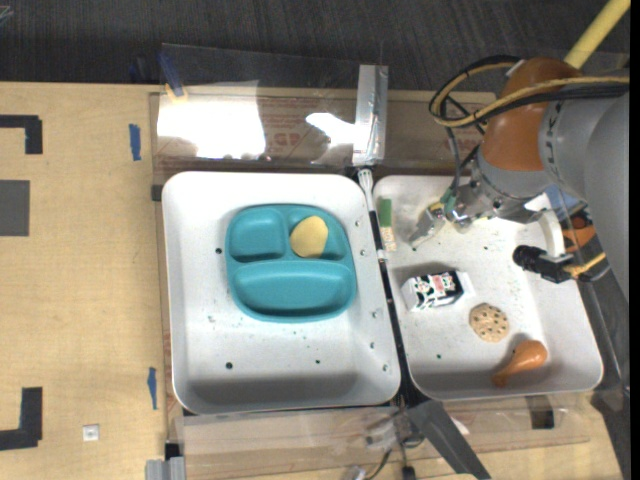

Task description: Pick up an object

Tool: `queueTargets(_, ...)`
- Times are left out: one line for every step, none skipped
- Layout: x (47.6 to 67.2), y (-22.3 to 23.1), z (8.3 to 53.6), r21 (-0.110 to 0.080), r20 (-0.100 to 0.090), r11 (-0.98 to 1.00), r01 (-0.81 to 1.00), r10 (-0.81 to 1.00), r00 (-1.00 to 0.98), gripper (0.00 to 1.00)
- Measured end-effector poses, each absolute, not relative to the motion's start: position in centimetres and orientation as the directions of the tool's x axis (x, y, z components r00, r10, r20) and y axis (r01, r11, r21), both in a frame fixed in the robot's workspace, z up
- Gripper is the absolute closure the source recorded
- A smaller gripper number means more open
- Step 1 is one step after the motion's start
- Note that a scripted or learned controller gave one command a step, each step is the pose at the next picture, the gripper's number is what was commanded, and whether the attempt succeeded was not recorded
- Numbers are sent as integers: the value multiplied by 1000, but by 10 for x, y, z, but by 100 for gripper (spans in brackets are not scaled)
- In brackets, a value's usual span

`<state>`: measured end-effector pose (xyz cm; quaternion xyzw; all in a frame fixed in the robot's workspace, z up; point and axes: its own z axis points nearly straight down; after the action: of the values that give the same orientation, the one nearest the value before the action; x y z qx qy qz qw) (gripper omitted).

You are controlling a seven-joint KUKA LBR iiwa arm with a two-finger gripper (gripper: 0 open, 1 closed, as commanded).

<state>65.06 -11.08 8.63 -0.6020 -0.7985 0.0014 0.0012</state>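
White right bin (560, 368): orange pear-shaped object (522, 359), stem end lower-left

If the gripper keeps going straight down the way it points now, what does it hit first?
Most likely the bare speckled floor of the right white bin near its upper left corner, where the gripper hangs. The black-and-white carton lies nearer the camera, apparently outside that line, though depth is unclear.

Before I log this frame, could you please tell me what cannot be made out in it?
- Gripper in the camera view: too small and blurred to tell its finger state.
- Small black-and-white carton: print too small to read.
- Grey arm with orange band: cut off by the right edge.
- Far wall of the right white bin: hidden under the arm.
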Motion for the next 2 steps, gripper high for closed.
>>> queueTargets(586,-150,87,3,-3,164,987,987,-164,0)
queueTargets(524,-114,88,4,0,117,993,993,-117,0)
